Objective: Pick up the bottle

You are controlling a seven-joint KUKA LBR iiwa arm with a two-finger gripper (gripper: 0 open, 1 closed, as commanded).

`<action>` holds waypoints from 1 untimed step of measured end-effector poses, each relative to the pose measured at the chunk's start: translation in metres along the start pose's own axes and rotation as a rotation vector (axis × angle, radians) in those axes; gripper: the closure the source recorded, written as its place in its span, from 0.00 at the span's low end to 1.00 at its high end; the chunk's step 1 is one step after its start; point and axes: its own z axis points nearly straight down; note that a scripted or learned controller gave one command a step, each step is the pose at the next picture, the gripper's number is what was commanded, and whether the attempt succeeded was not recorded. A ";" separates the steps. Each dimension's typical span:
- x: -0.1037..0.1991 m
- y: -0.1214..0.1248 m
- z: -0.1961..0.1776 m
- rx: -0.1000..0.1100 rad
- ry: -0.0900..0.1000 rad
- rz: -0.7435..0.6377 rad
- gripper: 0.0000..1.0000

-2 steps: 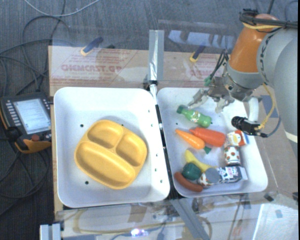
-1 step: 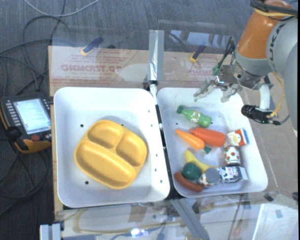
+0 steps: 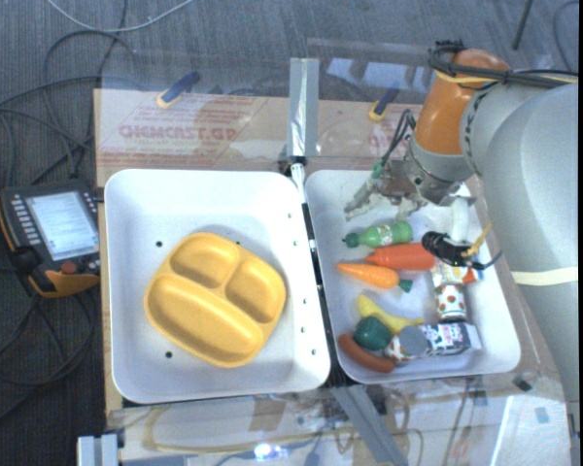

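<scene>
Gripper (image 3: 381, 196) is poised over the right bin's (image 3: 505, 352) far end, just above the green bottle (image 3: 381, 234), which lies beside the carrots (image 3: 389, 265). Jaws are spread, nothing held; approach judged underway.

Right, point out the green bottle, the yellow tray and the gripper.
green bottle (image 3: 381, 234): camera view, middle of its body.
yellow tray (image 3: 216, 297): camera view, ridge between compartments.
gripper (image 3: 369, 197): camera view, between its fingertips.
</scene>
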 end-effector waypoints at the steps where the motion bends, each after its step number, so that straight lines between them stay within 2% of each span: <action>1: -0.044 -0.036 0.004 -0.011 0.001 0.108 0.00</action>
